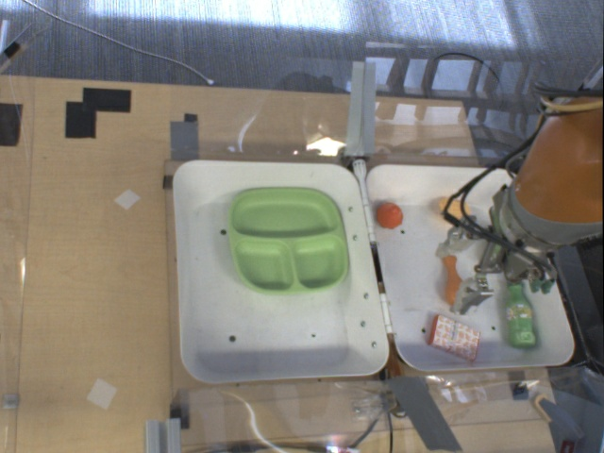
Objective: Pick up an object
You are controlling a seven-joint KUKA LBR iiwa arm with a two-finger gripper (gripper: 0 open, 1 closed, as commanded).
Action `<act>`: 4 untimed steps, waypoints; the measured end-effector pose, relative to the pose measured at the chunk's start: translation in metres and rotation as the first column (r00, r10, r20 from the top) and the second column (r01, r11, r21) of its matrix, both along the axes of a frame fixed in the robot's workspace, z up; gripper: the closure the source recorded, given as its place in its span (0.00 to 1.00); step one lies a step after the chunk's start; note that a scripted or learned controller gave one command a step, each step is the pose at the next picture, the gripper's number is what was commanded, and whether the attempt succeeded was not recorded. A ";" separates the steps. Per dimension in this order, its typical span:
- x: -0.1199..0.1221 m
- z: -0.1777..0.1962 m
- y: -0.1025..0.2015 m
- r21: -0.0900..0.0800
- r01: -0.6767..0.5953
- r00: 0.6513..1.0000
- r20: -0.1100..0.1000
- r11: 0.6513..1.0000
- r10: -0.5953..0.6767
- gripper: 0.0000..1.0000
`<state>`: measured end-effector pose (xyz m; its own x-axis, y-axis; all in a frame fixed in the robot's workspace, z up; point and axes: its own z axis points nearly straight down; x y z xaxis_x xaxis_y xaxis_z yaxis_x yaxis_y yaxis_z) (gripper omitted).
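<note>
You see two white bins side by side, and the arm coming in from the right edge of the frame over the right bin.

Start at the bottom of the frame, nearest you. In the lower part of the right bin lies a small patterned red-and-white packet, tilted. Just right of it, near the bin's lower right corner, stands or lies a green bottle with a label.

Move up the frame a little and you find the gripper, hanging over the middle of the right bin. Its fingers are spread apart and nothing sits between them. An orange carrot-shaped piece lies right under it, pointing up and down the frame.

Higher still, an orange-red ball rests near the right bin's upper left corner, close to the divider. A yellow item peeks out beside the arm's cables.

In the left bin you see a green divided plate with three compartments.
</note>
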<state>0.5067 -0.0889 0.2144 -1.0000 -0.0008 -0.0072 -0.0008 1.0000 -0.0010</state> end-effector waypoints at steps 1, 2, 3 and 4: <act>0.003 -0.124 -0.025 0.006 0.379 0.925 0.009 0.925 -0.379 0.00; 0.008 -0.109 -0.025 0.008 0.374 0.927 0.028 0.928 -0.374 1.00; 0.038 -0.025 0.046 0.009 0.362 0.932 0.007 0.932 -0.362 1.00; 0.048 0.049 0.081 0.006 0.247 0.969 0.007 0.969 -0.247 1.00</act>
<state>0.5544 -0.0079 0.2633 -0.9692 0.2460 -0.0143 0.2460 0.9693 0.0049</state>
